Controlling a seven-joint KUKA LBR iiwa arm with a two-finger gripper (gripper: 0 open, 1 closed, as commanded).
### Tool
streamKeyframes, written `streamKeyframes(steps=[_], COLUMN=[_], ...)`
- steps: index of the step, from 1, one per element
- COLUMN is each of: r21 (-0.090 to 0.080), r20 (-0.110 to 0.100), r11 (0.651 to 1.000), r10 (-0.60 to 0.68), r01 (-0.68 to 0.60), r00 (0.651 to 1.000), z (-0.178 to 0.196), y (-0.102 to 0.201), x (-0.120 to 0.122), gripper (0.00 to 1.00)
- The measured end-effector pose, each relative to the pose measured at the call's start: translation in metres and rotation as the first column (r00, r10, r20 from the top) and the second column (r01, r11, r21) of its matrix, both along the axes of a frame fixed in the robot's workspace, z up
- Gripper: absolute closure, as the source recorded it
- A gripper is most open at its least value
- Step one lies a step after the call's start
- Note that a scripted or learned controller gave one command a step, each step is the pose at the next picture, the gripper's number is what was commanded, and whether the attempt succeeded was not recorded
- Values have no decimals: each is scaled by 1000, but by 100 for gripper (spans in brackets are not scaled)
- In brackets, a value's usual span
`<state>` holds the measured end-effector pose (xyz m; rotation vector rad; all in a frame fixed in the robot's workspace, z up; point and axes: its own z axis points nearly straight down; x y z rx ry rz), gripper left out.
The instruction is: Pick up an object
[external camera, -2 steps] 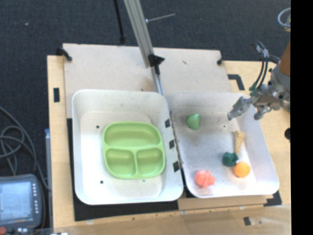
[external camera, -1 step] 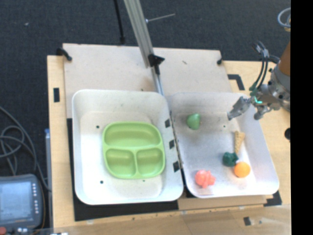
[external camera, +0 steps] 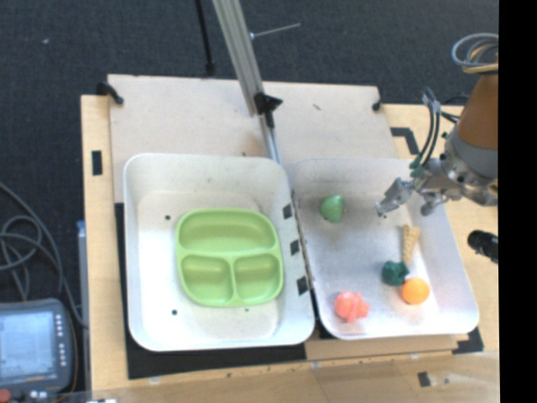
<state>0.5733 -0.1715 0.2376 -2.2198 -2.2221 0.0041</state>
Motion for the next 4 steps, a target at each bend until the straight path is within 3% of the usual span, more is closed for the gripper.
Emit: streamKeyframes(steps=[1,2,3,4], r21=[0,1,0,-1], r20=[-1,-2,7,9], r11=[1000,1000,1000,1000], r10=[-1,-2,-7,0], r01=[1,2,7,1], r00=[1000,1000,1000,1000], z=[-46,-102,-87,-44], y=[6,4,3,2], x=[4,-6,-4,-3], gripper=[0,0,100,100])
